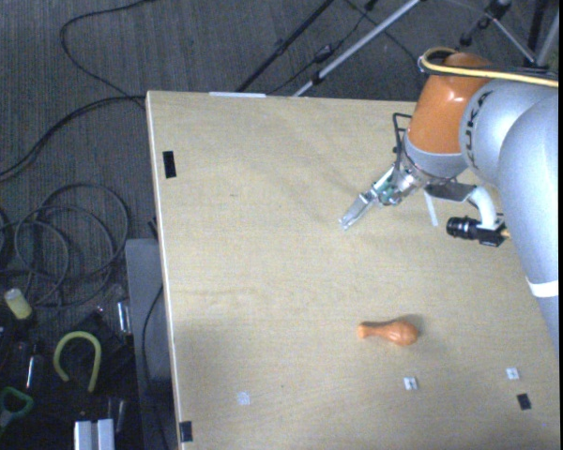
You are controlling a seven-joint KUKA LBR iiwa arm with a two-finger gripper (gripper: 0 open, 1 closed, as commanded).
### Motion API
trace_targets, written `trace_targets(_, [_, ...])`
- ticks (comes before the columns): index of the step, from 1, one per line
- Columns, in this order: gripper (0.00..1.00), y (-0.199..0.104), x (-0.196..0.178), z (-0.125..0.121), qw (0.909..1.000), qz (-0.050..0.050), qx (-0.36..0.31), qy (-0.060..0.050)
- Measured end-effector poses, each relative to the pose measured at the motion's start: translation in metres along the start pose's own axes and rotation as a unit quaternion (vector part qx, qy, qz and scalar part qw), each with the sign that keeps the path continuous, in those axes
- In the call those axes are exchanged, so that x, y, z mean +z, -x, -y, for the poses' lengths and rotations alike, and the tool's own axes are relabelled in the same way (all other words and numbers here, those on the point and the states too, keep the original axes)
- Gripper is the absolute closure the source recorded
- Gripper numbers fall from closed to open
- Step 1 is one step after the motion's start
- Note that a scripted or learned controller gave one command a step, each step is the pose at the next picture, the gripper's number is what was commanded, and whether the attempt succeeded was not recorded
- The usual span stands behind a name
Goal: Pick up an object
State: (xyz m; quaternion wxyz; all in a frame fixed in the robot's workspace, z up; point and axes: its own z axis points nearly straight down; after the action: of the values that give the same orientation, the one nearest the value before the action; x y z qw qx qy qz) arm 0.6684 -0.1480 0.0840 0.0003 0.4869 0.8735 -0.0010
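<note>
On the bare board, jaws (355, 216), aperture unclear, hang well apart from the orange pear-shaped object (390, 332).

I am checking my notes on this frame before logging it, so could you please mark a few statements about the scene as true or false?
1. The small orange pear-shaped object lies on the pale wooden bench top. True.
2. The gripper holds the orange object. False: they are apart, with the object lying nearer the camera.
3. The grey arm with its orange band reaches in from the right. True.
4. The orange object stands upright. False: it lies on its side.
</note>
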Motion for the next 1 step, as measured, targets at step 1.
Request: trace_targets(1, [1.00,-0.0005,-0.0094,-0.0009,1.0000,0.000,0.000,0.001])
